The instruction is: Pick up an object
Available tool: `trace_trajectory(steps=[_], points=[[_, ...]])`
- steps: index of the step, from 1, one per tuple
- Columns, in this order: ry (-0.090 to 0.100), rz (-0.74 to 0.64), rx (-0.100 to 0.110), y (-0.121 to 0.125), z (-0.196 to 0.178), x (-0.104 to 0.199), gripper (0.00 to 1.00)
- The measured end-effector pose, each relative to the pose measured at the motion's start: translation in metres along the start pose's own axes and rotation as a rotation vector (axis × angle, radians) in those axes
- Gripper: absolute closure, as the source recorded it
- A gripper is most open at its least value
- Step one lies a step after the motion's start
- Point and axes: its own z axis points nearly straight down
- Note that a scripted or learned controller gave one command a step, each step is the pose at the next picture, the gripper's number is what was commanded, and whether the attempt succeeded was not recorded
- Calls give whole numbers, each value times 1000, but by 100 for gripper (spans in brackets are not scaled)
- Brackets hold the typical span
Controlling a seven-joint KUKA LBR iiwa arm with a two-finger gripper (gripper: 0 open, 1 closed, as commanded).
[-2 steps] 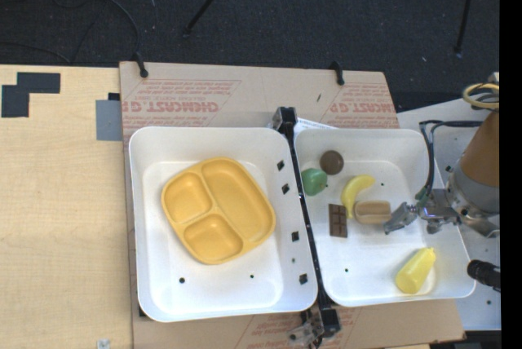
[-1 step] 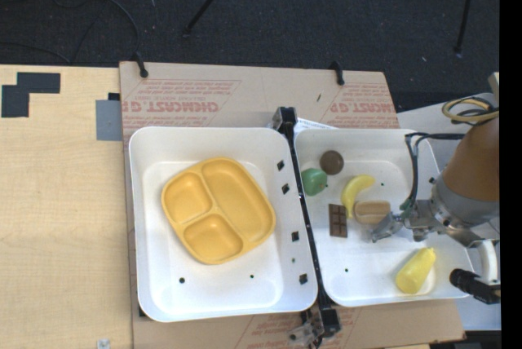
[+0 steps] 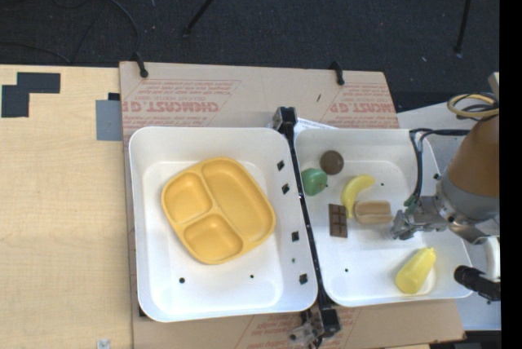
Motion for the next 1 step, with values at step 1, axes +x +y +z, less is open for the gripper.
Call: trace_trajectory(steps=[1], points=[[-3, -5, -9, 4, -62, 3, 100]])
